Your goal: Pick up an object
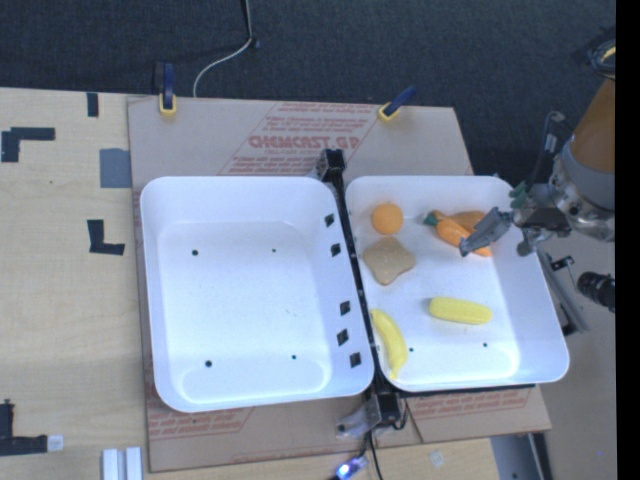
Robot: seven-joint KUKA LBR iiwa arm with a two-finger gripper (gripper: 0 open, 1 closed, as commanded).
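While the pick is still waiting to be made, the gripper (487, 234) is hanging over the upper right part of the right bin (530, 363), its dark fingers reaching in from the arm (590, 168) at the bin's right rim; whether those fingers are spread or pressed together cannot be told at this angle, and nothing is visibly sitting between them. Directly beneath and just beside the gripper, a carrot (455, 228) is lying with its green top pointing away from the arm, looking like the likeliest target, though whether the gripper is touching it is unclear. Below the gripper, toward the camera, a yellow corn cob (461, 311) is resting apart from the rest. Farther out from the gripper, an orange ball (388, 218) and a tan, bread-like piece (388, 260) are sitting close together, and a banana (390, 340) is lying against the divider between the bins. Beyond them, farthest from the gripper, the left bin (165, 268) is standing on the cardboard-covered surface (290, 143). By this showing, every object is still lying in the bin: closing on one and lifting it are both left to do.
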